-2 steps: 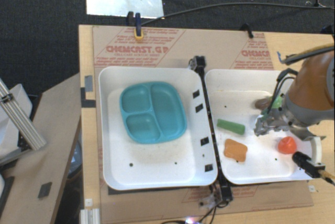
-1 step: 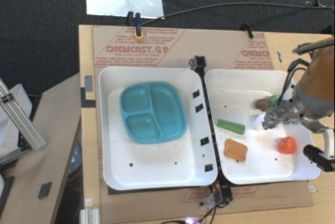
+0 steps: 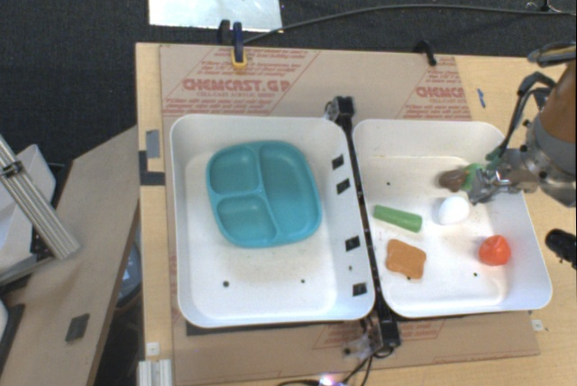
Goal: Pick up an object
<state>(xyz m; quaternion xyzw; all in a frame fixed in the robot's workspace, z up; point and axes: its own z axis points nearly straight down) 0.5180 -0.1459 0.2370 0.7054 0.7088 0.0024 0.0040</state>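
Note:
The right bin [image 3: 397, 145] holds several small objects. A green cylinder [image 3: 398, 217] lies near its left wall, and a white egg-shaped piece [image 3: 453, 210] sits to the right of it. An orange-brown flat piece [image 3: 406, 258] lies toward the front, with a red-orange round piece [image 3: 493, 250] at the front right. A brown lump [image 3: 453, 179] rests near the middle right. My gripper [image 3: 478, 184] reaches in from the right, low over the bin, with its tip right beside the brown lump and just above the white piece.
The left bin [image 3: 194, 195] carries a teal divided plate [image 3: 264, 193]. A black divider strip [image 3: 353, 213] runs between the two bins. The grey arm [image 3: 550, 154] stands over the right bin's right rim. Cardboard [image 3: 306, 82] lies beneath both bins.

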